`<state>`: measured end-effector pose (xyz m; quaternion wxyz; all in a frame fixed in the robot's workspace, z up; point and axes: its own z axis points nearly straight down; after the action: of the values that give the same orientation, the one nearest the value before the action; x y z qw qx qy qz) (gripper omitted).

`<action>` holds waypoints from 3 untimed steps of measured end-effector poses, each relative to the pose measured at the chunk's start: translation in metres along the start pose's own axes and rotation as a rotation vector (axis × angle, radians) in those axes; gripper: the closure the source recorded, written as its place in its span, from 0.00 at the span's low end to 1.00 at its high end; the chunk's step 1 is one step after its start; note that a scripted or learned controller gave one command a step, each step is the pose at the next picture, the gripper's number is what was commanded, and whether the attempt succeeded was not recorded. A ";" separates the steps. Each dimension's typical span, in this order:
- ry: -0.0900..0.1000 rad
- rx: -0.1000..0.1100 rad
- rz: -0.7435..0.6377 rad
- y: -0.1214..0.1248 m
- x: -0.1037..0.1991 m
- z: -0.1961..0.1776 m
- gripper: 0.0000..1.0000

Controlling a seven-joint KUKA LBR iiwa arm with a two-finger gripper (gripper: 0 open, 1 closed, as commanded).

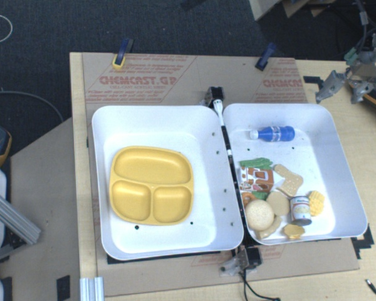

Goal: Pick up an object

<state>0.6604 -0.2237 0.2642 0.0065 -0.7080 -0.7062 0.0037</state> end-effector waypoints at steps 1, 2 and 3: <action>-0.004 -0.013 -0.003 0.002 0.001 -0.008 0.00; -0.002 -0.008 -0.004 0.007 0.001 0.035 0.00; -0.001 -0.006 -0.005 0.009 0.005 0.099 0.00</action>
<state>0.6684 -0.2186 0.1653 0.0038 -0.7064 -0.7078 0.0018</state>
